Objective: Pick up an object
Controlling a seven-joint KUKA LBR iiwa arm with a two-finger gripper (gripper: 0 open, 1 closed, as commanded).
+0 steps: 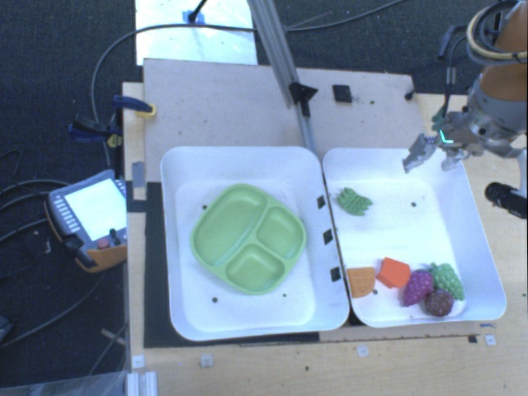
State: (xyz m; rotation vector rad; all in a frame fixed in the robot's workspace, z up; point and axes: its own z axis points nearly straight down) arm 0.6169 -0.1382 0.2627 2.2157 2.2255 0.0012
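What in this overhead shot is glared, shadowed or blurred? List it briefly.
Camera view: even, soft lighting with weak shadows inside the white bins; the bright sheet on the floor beyond the bench is blown out by glare; the gripper and the arm's wrist look soft compared with the green divided plate and the toy foods, which stay fairly crisp; the whole frame is slightly grainy.

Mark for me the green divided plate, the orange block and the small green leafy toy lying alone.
Green divided plastic plate (216, 236): camera view, on its large left compartment.
Orange block (394, 272): camera view, on its top face.
Small green leafy toy (354, 201): camera view, on its middle.
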